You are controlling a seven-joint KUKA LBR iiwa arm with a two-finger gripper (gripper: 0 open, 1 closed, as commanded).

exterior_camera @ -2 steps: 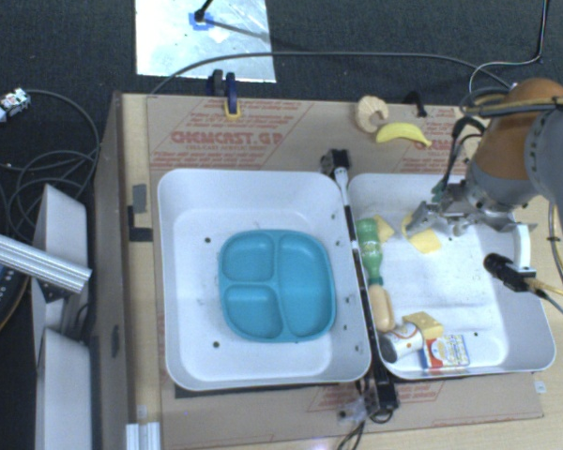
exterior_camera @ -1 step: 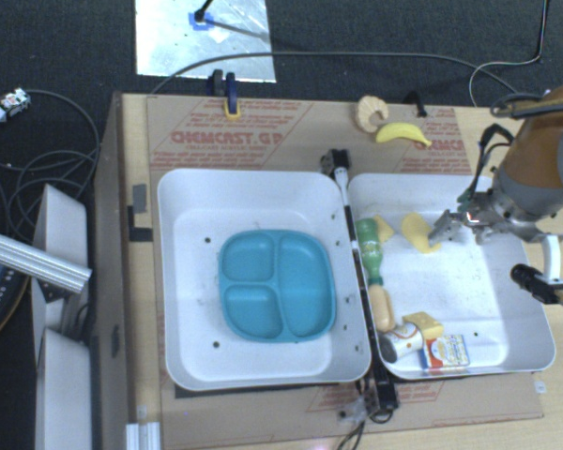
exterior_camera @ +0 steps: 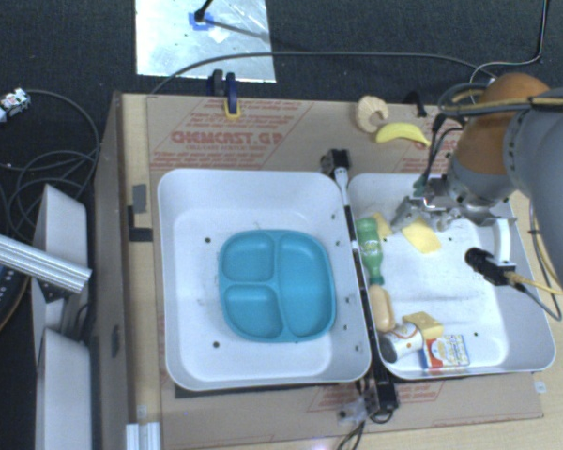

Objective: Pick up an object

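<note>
Reaching in from the right, the grey arm (exterior_camera: 544, 148) holds its hand (exterior_camera: 422, 210) low over the far part of the right bin (exterior_camera: 455, 284). Whether the hand is released or clenched I cannot tell (the metal parts blur together at this slant), and nothing can be seen gripped in it.

A yellow block (exterior_camera: 421, 239) lies flat on the bin floor just beside the hand, on its near side; whether the two touch is unclear. Along the bin's left wall lies a green bottle (exterior_camera: 369, 247) on its side, with a tan roll (exterior_camera: 382, 307) nearer the camera in line with it. In the near corner sits a small carton (exterior_camera: 446, 351) with red and blue print, and a yellow wedge (exterior_camera: 424, 324) lies just beside it.

The left bin (exterior_camera: 197, 251) carries a blue divided plate (exterior_camera: 276, 284) resting flat near its middle, well apart from the hand.

Outside the bins, on the cardboard-covered desk (exterior_camera: 244, 139) behind the right bin, a banana (exterior_camera: 401, 134) lies near a pale, rounded thing (exterior_camera: 371, 112).
</note>
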